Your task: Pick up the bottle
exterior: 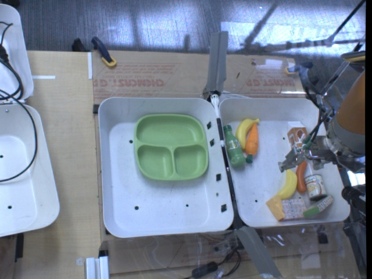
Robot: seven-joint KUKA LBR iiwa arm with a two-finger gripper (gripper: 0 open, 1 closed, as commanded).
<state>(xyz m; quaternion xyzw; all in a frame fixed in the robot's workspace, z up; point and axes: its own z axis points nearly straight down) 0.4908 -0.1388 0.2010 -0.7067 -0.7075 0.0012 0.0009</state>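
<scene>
One two-finger metal gripper (292, 158) low over right white bin (264, 199), jaws state cannot tell; beneath it yellow banana (288, 184) and orange-red carrot-like piece (301, 177). Small round tin (314, 186) just beside, flat snack packet (289, 208) near front wall. Green plastic bottle (233, 146) well apart, lying at bin's left wall, touching orange carrot (251, 139) and second banana (246, 128). Green three-compartment plate (171, 146) in left white bin (116, 208)

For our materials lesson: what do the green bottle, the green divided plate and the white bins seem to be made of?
Green bottle: probably plastic, glossy, with a pale label band; glass cannot be ruled out.
Green divided plate: likely moulded plastic, matte, with an even colour and soft rounded compartment edges.
White bins: seemingly thin plastic or coated sheet, smooth with a slight sheen and rounded corners.
</scene>
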